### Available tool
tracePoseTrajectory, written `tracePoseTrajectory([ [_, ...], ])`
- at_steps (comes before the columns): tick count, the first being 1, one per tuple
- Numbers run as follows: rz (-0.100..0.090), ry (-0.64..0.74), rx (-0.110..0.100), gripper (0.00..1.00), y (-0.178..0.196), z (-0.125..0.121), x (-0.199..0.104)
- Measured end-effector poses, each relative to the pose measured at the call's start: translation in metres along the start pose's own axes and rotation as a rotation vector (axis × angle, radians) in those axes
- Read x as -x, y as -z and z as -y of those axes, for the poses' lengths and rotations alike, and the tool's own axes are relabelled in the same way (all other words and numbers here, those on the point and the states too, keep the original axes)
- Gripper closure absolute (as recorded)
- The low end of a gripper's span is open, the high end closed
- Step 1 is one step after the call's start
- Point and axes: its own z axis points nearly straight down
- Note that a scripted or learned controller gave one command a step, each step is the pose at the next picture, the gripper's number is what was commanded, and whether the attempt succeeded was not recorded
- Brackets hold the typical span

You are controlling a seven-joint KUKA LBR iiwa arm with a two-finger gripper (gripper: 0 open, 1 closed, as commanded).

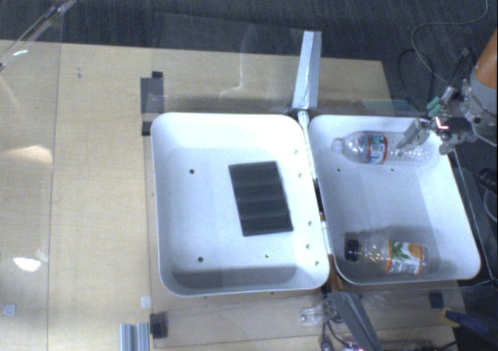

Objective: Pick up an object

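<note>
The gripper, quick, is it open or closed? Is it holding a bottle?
Gripper: it cannot be told if it is open or closed. It sits over the clear bottle in the right bin, with nothing seen held between its fingers.

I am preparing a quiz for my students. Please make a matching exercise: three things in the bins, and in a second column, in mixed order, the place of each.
Things:
1. clear bottle with red label
2. bottle with dark cap and green label
3. dark ribbed pad

Places:
A. middle of the left bin
B. far part of the right bin, near the gripper
C. near edge of the right bin

Pairs: 1-B, 2-C, 3-A
</note>
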Motion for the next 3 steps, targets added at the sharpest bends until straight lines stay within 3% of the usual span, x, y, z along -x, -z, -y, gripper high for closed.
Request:
tracePoseTrajectory([
  [1,0.001,-0.076,0.004,0.0,0.08,-0.017,-0.032],
  [2,0.0,-0.124,-0.001,0.0,-0.045,-0.043,-0.054],
  [3,0.0,-0.341,0.003,0.0,-0.012,-0.091,-0.084],
])
